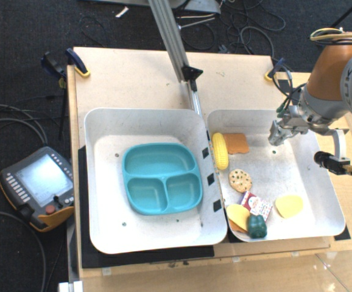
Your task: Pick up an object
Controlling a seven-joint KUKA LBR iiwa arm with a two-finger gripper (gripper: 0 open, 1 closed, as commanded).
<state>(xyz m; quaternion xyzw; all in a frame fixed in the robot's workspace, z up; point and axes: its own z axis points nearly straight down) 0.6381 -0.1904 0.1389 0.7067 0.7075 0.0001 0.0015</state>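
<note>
Beside cookie [240, 179], unreadable red-white packet [258, 206]

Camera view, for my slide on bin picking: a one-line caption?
KUKA arm's gripper hovers over the right bin of toy food; teal tray in the left bin.

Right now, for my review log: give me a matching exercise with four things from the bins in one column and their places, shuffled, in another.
Things:
1. teal divided plate
2. corn cob
3. cookie
4. gripper

Places:
A. above the right bin's far part
B. left bin
C. mid right bin, below the corn
D. against the right bin's left wall

Pairs: 1-B, 2-D, 3-C, 4-A
</note>
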